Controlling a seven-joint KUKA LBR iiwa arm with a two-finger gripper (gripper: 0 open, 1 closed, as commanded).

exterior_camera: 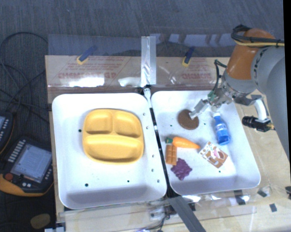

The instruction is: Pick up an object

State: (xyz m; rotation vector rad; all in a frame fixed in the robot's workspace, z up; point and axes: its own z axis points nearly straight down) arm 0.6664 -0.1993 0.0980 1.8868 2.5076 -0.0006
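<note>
Over the right bin (244, 178), the arm (244, 60) is bent down, its gripper (199, 109) spread open, gripping nothing, above a brown disc (187, 120) near a blue bottle (221, 129).

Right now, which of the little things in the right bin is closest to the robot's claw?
The brown disc. The gripper hangs just over its upper right edge, while the blue bottle, carrot and purple grapes lie farther off.

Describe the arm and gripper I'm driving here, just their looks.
The arm is a thick, rounded grey body with a broad orange band above the wrist and a dark cable looping over the top of that band. The gripper is small, pale grey and metallic, with two slim fingers. A black fitting juts out beside the arm.
</note>
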